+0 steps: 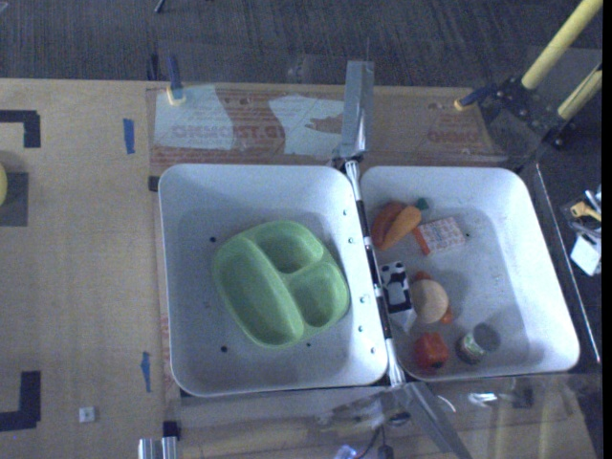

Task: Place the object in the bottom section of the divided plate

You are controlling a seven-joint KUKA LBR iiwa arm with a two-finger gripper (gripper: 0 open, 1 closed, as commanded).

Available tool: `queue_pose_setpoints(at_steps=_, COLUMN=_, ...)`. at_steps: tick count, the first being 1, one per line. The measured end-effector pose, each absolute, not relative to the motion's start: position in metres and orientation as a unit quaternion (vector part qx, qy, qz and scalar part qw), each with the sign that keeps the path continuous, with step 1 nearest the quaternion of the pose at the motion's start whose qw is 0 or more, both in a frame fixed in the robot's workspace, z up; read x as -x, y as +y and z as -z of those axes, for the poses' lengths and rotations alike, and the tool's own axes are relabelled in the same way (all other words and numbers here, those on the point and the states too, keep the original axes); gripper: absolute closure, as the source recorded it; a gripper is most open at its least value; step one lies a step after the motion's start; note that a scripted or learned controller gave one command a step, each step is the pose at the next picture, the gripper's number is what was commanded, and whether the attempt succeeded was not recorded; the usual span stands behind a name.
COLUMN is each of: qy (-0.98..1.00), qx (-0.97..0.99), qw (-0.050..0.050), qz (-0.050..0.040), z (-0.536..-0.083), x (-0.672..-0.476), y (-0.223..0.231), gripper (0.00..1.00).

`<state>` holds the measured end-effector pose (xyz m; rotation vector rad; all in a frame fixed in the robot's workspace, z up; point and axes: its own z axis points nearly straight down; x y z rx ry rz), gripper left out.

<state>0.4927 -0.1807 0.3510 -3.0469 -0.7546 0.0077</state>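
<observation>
A green divided plate (pixel 280 283) lies in the left white bin (pixel 191 218), slightly tilted, with one long section on its left and two smaller sections on its right. The right white bin (pixel 521 256) holds several small objects: an orange carrot-like piece (pixel 396 224), a small red and white box (pixel 441 236), a black and white item (pixel 394 285) by the divider, a tan round piece (pixel 429 300), a red piece (pixel 431 351) and a small grey-green can (pixel 475 342).
A metal divider strip (pixel 371 266) runs between the two bins. A yellow pole and dark fixture (pixel 535 84) stand at the back right. Blue tape marks (pixel 128 134) dot the wooden bench on the left.
</observation>
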Motion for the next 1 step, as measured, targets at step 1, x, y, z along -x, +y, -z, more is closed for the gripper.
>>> queue_pose_setpoints(at_steps=1, qy=-0.213, qx=0.977, qw=0.002, qz=-0.002, z=-0.2384, x=-0.4815, y=-0.2232, gripper=1.0)
